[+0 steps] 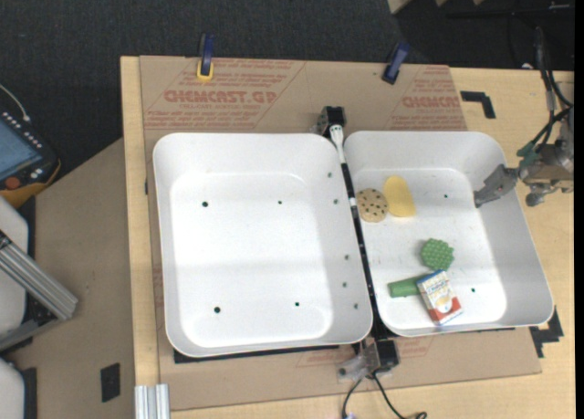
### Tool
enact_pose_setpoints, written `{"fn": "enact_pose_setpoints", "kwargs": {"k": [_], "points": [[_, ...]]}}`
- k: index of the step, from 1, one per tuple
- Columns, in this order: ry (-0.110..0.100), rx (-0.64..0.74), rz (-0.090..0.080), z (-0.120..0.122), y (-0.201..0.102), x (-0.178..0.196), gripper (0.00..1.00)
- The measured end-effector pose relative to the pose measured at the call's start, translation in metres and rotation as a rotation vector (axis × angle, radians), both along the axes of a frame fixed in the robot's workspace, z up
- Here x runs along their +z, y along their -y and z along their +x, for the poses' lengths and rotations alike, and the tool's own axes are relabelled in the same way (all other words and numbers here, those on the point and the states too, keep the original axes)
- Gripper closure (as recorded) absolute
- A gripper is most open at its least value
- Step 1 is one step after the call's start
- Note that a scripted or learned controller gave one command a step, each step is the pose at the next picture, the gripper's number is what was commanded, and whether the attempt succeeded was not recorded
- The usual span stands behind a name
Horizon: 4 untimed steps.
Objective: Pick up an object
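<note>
Gripper (493, 185) at right bin's (511, 267) right rim, grip state unclear; cookie (370, 204) touching yellow piece (399, 196), green toy (436, 253) & carton (439, 296) nearer front.

Lab bench (274, 89), clamped bins (246, 148).

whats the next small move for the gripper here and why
Probably ease the gripper leftward and down toward the yellow piece, the nearest object on its side of the right bin. The gripper sits at that bin's right rim with nothing between its fingers, while the objects lie left of it: the yellow piece beside a round cookie, and a green piece further forward.
</note>
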<state>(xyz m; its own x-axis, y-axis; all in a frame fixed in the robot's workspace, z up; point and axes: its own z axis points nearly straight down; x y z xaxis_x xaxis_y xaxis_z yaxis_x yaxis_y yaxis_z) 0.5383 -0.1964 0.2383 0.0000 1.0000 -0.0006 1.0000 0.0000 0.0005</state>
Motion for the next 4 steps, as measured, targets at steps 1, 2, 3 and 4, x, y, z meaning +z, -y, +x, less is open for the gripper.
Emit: {"fn": "enact_pose_setpoints", "kwargs": {"k": [1,2,3,4], "points": [[0.004,0.001,-0.002,0.001,0.000,0.011,1.00],[0.007,0.008,0.000,0.028,-0.059,0.049,1.00],[0.009,0.008,0.002,0.006,-0.124,0.125,1.00],[-0.008,-0.002,0.002,-0.060,-0.124,0.068,1.00]]}}
